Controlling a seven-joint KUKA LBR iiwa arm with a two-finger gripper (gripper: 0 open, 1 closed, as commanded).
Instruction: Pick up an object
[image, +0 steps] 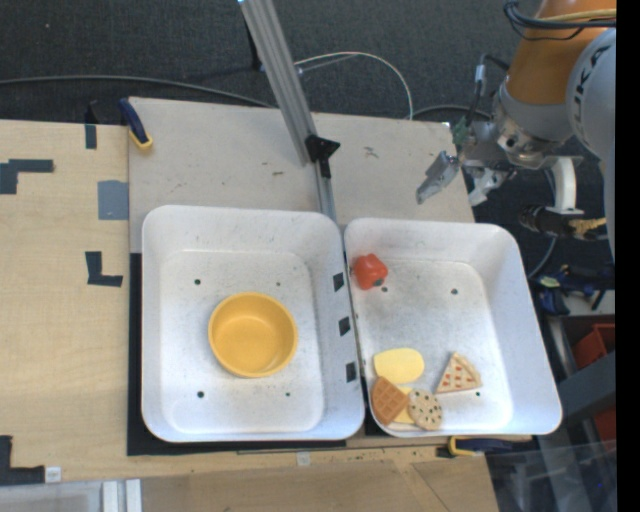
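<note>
My gripper (459, 182) hangs high over the bench just behind the right bin's (500, 300) back rim, open, with nothing between its fingers. In that bin a small red toy (369, 268) lies near the back left corner. At the front lie a pale yellow oval piece (398, 364), a pizza slice (458, 375), a brown waffle (389, 400) and a chocolate-chip cookie (425, 409), close together. A yellow bowl (252, 333) stands upright in the middle of the left bin (165, 300).
A slanted metal pole (290, 80) runs down to the gap between the bins at the back. Cables trail over the dark floor behind the bench. A blue-and-yellow clamp (135, 124) grips the board's back left corner.
</note>
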